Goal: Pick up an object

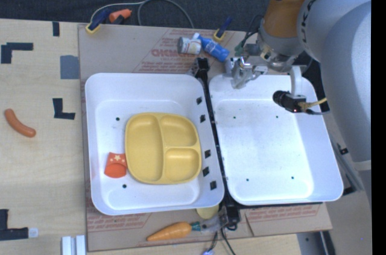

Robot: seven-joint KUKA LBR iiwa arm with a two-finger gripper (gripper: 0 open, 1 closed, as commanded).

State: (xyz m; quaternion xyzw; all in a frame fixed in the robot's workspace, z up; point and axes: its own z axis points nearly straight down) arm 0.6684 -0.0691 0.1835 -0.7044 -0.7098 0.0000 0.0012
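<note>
Yellow divided plate (161,147) and orange cup (116,166) are seen in the left bin (96,91), while the gripper (243,74), its opening indiscernible, is poised over the right bin's (325,184) far rim.

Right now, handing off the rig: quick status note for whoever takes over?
Tool: over the back rim of the right bin; nothing visibly held.
Left bin: yellow divided plate, with an orange cup at its left edge.
Outside the bins: toy carrot at the front of the bench, sausage far left, blue-and-white tube behind the bins.
Done: no pick yet.
Left: move to an object, grasp, lift.
</note>
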